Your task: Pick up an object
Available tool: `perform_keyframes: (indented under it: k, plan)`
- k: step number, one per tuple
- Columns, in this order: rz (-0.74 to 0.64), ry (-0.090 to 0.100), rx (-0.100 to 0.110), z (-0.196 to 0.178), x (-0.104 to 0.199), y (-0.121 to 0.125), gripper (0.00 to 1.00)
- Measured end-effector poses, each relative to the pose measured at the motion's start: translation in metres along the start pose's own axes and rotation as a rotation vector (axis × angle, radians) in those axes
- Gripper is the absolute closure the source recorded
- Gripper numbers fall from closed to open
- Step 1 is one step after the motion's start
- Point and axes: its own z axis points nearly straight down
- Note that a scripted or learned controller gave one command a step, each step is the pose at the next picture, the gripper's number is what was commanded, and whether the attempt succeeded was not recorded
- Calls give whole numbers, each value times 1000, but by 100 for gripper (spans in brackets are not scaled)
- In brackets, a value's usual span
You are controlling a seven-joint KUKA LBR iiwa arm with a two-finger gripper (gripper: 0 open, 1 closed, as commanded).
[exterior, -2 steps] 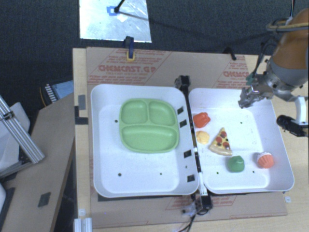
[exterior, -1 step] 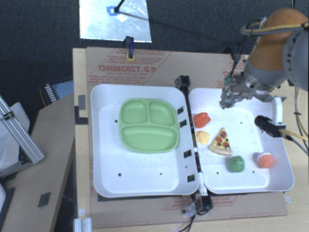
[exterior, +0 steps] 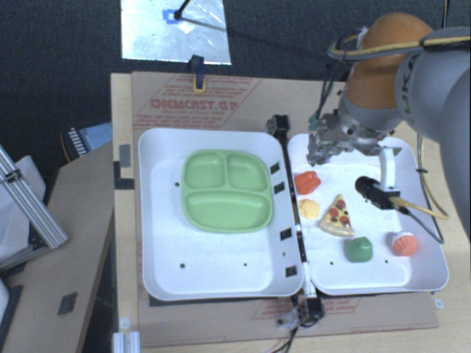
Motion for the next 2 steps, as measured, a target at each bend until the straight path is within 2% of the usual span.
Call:
perform_keyframes:
  k: [1,2]
  plan:
    - [0,0,-1,8,55,7,100]
    - [-1,1,-4,-7,110,21,100]
